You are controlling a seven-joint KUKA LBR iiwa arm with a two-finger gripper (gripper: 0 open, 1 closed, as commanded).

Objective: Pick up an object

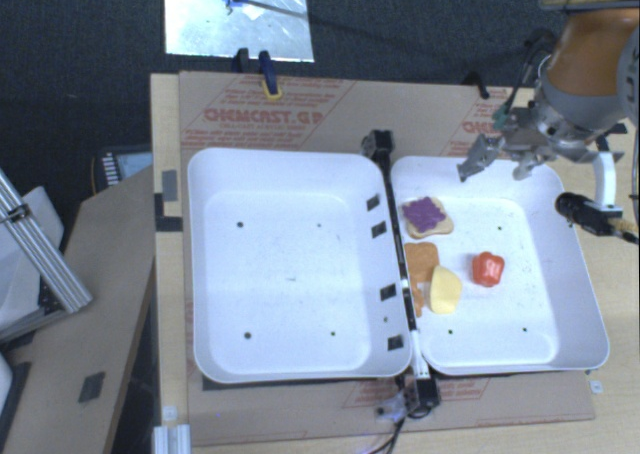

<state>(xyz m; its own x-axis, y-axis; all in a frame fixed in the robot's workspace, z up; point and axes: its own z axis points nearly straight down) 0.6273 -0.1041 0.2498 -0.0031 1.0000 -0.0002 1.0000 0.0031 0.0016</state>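
Observation:
The right bin (560, 332) holds a slice of toast with purple jam (427, 215) near its left wall. Below that lies an orange-brown bread piece (422, 260), with a yellow object (445, 291) touching it. A red pepper-like object (488, 269) sits near the bin's middle. My gripper (496, 163) hangs above the bin's far edge, up and to the right of the toast. Its two fingers are spread apart with nothing between them.
The left bin (290, 262) adjoins the right one, with black clips along the shared wall (390, 272). Both bins rest on a cardboard sheet (300, 107). A shiny foil square (238, 2) lies beyond it. A metal rail (40, 252) stands at the left.

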